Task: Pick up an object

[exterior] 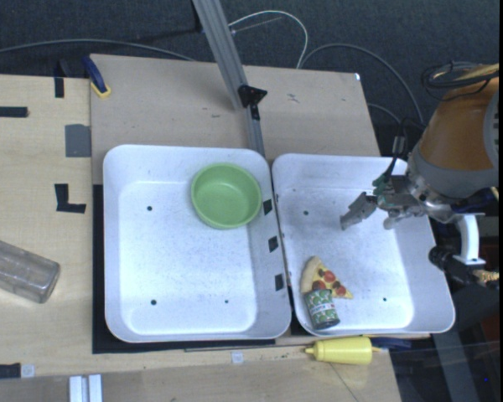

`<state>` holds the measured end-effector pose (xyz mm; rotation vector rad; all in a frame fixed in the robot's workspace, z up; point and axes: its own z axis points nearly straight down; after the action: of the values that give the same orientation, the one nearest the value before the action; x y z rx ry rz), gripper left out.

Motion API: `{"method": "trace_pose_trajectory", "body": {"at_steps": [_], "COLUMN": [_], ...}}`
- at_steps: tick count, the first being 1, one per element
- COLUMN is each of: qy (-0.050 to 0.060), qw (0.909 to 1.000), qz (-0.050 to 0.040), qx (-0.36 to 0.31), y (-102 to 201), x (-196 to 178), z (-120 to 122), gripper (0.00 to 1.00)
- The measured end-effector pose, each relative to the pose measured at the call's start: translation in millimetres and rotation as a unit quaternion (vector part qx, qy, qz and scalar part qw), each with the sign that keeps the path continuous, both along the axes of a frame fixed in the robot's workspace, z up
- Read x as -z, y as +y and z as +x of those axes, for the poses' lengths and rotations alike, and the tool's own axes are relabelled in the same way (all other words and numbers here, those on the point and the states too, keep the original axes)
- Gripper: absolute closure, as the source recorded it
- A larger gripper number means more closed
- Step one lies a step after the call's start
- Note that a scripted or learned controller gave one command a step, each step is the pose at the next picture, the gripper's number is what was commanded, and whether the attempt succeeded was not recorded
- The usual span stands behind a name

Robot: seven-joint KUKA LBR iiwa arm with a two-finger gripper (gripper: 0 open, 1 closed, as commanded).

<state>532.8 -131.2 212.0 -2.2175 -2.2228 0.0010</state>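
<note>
In the right bin (419, 304), a toy pizza slice (327, 277) lies near the front left, and a small green can (323, 311) lies on its side just in front of it, touching it. A green bowl (226, 195) sits upright at the back right of the left bin (130, 249). My gripper (373, 218) hangs over the back middle of the right bin, behind and to the right of the pizza slice. Its fingers (354, 214) stand open with nothing between them.
A yellow mustard bottle (345, 350) lies on the bench just outside the right bin's front rim. A clear plastic cylinder (17, 268) lies on the bench at far left. A slanted metal pole (226, 48) rises behind the bins.
</note>
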Motion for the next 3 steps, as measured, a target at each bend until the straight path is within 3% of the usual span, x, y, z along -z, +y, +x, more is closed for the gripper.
{"method": "trace_pose_trajectory", "body": {"at_steps": [1, 3], "qy": [0.0, 0.001], "qw": [1.0, 1.0], "qz": [0.0, -0.0007], "qx": [0.0, 0.001], "y": [-0.1, -11.8], "x": [-0.1, 120.6], "z": [0.0, -2.4], "gripper": [0.0, 0.0]}}
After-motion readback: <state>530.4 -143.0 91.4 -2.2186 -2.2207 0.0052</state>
